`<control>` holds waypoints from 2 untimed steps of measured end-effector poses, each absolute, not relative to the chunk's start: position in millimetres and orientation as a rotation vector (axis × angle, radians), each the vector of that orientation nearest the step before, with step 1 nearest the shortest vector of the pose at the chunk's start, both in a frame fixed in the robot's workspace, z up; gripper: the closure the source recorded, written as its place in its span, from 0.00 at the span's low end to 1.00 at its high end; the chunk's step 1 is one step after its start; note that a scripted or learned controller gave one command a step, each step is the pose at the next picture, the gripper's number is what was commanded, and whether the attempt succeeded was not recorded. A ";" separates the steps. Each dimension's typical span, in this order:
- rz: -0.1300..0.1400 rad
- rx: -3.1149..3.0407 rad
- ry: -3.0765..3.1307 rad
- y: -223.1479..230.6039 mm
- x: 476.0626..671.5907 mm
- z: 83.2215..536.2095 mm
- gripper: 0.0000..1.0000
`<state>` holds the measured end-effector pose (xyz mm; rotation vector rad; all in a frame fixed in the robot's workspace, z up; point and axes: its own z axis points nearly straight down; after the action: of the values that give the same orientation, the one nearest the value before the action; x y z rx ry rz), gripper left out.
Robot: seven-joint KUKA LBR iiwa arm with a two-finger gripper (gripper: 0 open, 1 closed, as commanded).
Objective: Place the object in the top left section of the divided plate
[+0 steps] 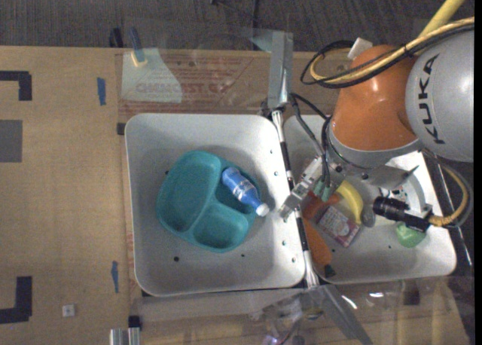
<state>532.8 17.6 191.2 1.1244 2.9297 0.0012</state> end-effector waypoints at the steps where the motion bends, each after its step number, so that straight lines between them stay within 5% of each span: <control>1: 0.007 1.126 2.925 17.9 534.0 201.4 1.00; 2: 0.004 0.788 3.036 69.2 596.0 216.0 1.00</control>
<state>596.0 69.2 216.0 0.7879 3.0355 0.0044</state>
